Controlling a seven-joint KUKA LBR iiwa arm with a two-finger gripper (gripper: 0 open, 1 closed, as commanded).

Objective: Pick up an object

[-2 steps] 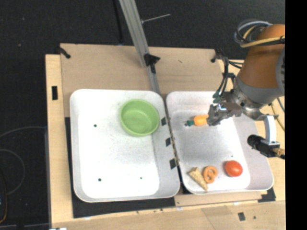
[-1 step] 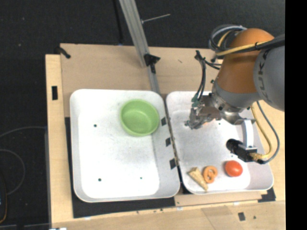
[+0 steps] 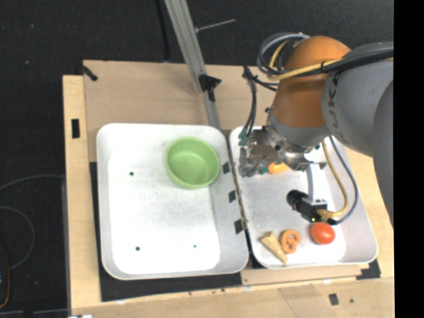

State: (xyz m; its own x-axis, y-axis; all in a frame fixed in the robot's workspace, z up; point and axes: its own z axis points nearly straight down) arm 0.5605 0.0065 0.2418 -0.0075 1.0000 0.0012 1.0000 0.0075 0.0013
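Slanted overhead camera view of a pale wooden bench [image 3: 146, 88] carrying two shallow white bins side by side. A round light-green plastic bowl [image 3: 193, 163] sits upright in the left white bin [image 3: 152, 230], toward that bin's far right corner; every position below is given from this bowl. Behind the bowl, a slim grey metal rail [image 3: 189, 38] slants down from the top of the picture and ends just past the bowl's far right side. To the right of the bowl, the grey robot arm with an orange band [image 3: 358, 105] comes in from the right and bends down over the right white bin [image 3: 275, 204]. Its two-finger gripper [image 3: 249, 159] hangs just right of the bowl, level with it in the picture, close to the seam where the two bins meet. Whether the gripper is wide, narrow or closed on something cannot be told, because that spot is dark and crowded. A small bright-orange piece [image 3: 278, 168] shows just beyond the gripper, on the side away from the bowl, partly tucked under the wrist; whether the two touch cannot be told. Three more small things lie well to the lower right of the bowl, in the near part of the right bin. A pale tan wedge [image 3: 272, 245] is nearest the bowl, and an orange ring-shaped piece [image 3: 289, 240] lies right against the wedge's far side. A small red round object [image 3: 322, 233] lies just beyond the ring, farthest from the bowl.
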